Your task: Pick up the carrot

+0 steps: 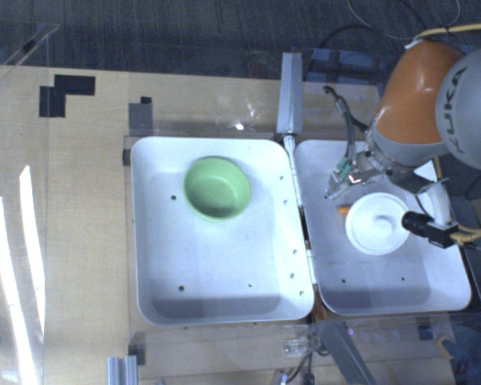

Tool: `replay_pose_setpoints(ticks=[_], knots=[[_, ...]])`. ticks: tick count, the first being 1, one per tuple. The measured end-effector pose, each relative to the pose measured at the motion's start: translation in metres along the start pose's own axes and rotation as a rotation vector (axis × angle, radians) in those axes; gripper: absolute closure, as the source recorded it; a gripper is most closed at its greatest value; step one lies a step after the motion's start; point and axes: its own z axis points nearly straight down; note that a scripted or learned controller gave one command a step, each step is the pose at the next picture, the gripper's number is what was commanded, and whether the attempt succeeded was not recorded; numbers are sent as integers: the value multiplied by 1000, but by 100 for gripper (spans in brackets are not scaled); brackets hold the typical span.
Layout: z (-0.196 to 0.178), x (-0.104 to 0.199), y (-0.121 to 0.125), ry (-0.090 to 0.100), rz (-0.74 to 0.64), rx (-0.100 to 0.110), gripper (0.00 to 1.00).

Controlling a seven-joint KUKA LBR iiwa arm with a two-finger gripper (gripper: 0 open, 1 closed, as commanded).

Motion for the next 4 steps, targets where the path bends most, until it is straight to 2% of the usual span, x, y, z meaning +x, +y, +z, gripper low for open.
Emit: replay_pose_setpoints(ticks=[1, 2, 3, 4], knots=[[-21, 41, -31, 1, 205, 3, 100], [-54, -2, -96, -2, -121, -1, 100], [-54, -2, -96, -2, -121, -1, 0], [-69, -44, -35, -2, 20, 1, 0]])
